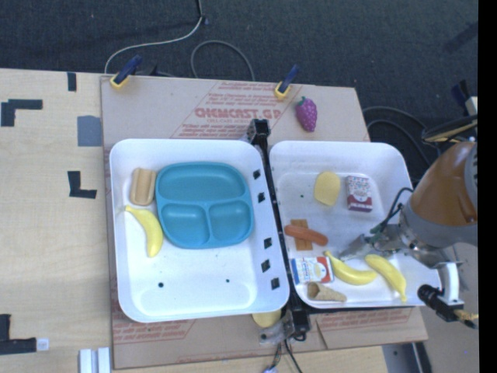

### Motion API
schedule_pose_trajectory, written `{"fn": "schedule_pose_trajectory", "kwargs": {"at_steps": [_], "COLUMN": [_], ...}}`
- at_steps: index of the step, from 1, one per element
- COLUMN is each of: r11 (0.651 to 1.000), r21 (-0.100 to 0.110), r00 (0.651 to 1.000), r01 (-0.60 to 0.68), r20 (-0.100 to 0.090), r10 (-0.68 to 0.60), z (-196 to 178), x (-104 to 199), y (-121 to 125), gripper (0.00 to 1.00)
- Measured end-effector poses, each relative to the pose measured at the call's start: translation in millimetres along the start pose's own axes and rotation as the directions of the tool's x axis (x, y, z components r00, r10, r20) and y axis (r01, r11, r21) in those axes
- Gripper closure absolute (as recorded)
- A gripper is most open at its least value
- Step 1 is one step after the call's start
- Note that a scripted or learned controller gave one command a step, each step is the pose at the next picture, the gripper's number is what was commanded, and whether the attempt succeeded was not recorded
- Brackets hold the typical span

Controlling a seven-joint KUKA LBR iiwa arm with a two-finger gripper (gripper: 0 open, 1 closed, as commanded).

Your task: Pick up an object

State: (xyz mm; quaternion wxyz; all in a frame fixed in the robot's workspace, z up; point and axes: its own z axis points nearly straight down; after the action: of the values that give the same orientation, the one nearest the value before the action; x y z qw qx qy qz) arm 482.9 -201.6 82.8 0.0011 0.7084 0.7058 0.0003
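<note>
My gripper (pixel 359 245) is low in the right bin (pixel 388 158), reaching in from the right, its tip just above a yellow banana (pixel 353 273). A second banana (pixel 390 275) lies right beside it, under the wrist. To the left of the tip lie orange-red strips (pixel 304 234). A red and white packet (pixel 310 270) and a small cone (pixel 327 292) sit near the bin's front edge. Farther back are a yellow lump (pixel 328 187) and a small red and white carton (pixel 358 193). Nothing is visibly held.
The left bin (pixel 186 298) holds a blue divided plate (pixel 206 205), a banana (pixel 148 231) and a tan bun (pixel 142 186). A purple grape bunch (pixel 307 114) lies on the cardboard behind the bins. A black divider (pixel 269 224) runs between the bins.
</note>
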Motion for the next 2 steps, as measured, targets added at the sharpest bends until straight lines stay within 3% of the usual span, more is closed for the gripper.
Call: {"fn": "schedule_pose_trajectory", "kwargs": {"at_steps": [1, 2], "r11": [1.0, 1.0], "r21": [-0.005, -0.003], "r00": [1.0, 1.0], "r01": [0.009, 0.011], "r20": [0.004, -0.002], "r10": [-0.009, -0.011], "z": [-4.0, -8.9], "x": [61.0, 101.9], "y": [52.5, 122.3], "gripper": [0.0, 0.0]}}
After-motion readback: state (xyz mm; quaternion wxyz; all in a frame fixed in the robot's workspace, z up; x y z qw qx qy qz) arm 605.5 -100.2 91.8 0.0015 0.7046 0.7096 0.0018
